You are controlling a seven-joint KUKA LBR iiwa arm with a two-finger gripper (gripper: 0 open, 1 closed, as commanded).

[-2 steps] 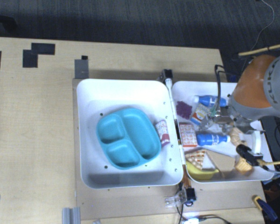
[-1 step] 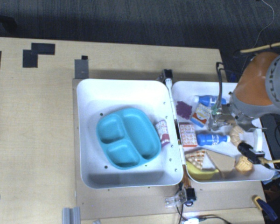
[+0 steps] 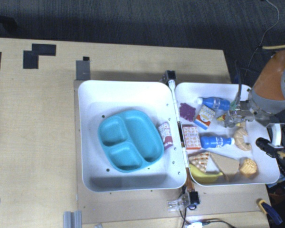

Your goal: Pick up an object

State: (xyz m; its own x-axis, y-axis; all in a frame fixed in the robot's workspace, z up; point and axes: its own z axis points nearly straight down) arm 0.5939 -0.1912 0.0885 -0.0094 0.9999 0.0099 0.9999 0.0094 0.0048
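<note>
Two white bins, arm over the right one.
Left bin [image 3: 85,141] holds a blue divided plate [image 3: 129,140]; right bin [image 3: 270,175] holds blue bottles [image 3: 217,141], a banana [image 3: 205,175]; gripper [image 3: 235,118] finger state: cannot tell.

Even, slightly dim overhead light, soft shadows inside the white bins [image 3: 85,127], mild overall blur.

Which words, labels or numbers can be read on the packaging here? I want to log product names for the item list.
None can be read.
Red and white packet: print too blurred.
Small can beside the blue tray: label print too small.
Two blue bottles: no legible label.
White and orange carton: markings blurred.
</note>
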